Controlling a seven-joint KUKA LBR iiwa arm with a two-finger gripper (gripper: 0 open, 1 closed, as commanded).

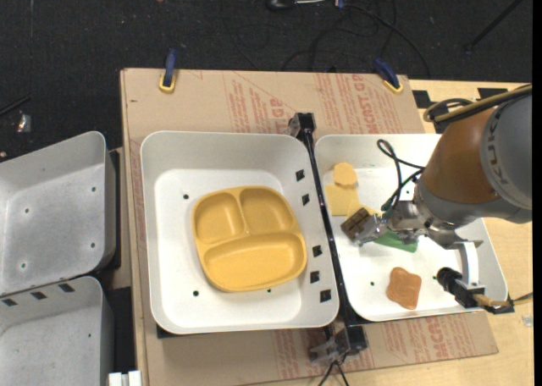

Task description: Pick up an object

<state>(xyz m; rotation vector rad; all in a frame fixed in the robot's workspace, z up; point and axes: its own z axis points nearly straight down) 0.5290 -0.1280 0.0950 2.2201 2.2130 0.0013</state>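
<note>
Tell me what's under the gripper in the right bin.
A green object pokes out beneath the gripper on the right bin floor; the gripper covers most of it.

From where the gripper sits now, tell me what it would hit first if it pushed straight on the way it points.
The gripper points left across the right bin. The pale yellow block lies closest ahead, slightly above that line; otherwise the divider between the bins. Depth is unclear.
</note>
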